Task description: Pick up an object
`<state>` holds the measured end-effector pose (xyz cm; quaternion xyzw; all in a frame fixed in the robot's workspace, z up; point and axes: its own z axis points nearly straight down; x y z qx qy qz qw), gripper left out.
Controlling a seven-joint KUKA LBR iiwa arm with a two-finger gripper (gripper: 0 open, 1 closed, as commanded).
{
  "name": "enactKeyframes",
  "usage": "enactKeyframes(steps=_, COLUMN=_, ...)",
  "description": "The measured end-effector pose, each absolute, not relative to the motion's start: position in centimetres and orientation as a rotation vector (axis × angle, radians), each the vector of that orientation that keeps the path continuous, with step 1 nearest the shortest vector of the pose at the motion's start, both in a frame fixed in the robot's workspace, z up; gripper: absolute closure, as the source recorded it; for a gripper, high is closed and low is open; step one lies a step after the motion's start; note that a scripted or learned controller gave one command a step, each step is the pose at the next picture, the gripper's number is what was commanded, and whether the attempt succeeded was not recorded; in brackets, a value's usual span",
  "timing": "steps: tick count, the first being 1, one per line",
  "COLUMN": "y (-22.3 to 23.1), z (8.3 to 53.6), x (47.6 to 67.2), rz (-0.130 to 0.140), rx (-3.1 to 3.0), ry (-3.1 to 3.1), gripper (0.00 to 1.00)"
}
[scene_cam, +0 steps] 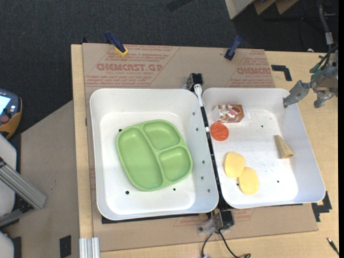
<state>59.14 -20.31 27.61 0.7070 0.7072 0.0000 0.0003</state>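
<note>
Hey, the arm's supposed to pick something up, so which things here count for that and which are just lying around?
For the job:
claw
orange disc
yellow pieces
tan wedge
brown and white packet
right bin

Lying about:
green divided plate
left bin
blue clamps

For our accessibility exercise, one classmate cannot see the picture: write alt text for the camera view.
A robot gripper hangs at the far right corner of the right bin, which holds an orange disc, a red-and-white packet, two yellow pieces and a tan wedge. The left bin holds a green divided plate.
</note>
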Motion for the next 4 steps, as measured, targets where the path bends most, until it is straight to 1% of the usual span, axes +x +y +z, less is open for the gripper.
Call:
enactKeyframes(steps=1, y=-18.0, z=9.7, x=63.2, rz=-0.009, rx=2.227, ry=2.234, gripper=0.0)
enactKeyframes(steps=2, y=-13.8, z=8.4, x=66.8, rz=0.004, rx=2.214, ry=2.226, gripper=0.0)
enactKeyframes(steps=3, y=-9.4, z=8.6, x=66.7, rz=-0.003, rx=2.216, ry=2.22, gripper=0.0)
enactKeyframes(steps=4, y=-9.3, z=9.6, x=66.7, rz=0.003, rx=2.217, ry=2.221, gripper=1.0)
